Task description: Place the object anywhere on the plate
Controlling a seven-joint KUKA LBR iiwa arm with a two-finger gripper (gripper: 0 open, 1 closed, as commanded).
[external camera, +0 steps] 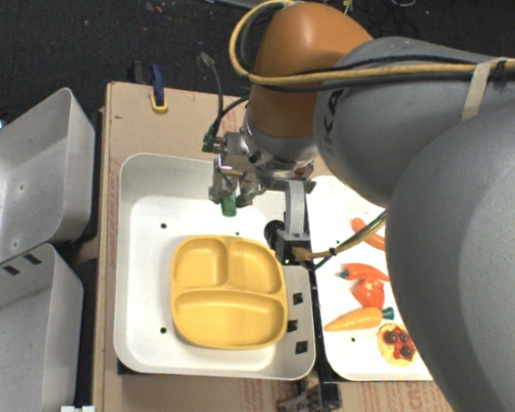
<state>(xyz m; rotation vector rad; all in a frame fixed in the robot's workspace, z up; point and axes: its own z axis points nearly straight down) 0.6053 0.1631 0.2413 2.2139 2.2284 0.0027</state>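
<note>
Left bin (pixel 136 233): shallow white plastic tray with rounded corners and a smooth matte floor, sitting on the brown counter (pixel 125 113). In it, the plate (pixel 228 293): yellow, glossy moulded plastic, a rounded square with three compartments, two small on the far side and one wide on the near side, split by low ridges. The hand (pixel 231 198) hangs just past the plate's far edge, over bare bin floor, with a small green object (pixel 229 208) at its tips. It looks pinched between narrow-set fingers, but the piece is tiny and partly hidden, so I call that a probable hold, not a certain one. What kind of object it is I can't tell. As I read it, the step is carry-and-drop. I'd bring the hand toward the near side until it's clearly over a compartment, not a ridge, lower it close to the surface, then release. The plate is slick and the object small, so a high drop could bounce or roll out. Right bin (pixel 350 366): same white tray, holding plastic toy food. I see a red pepper (pixel 365 283), an orange carrot (pixel 353 320) and a small pizza-like piece (pixel 396 343). Leave those.
</note>
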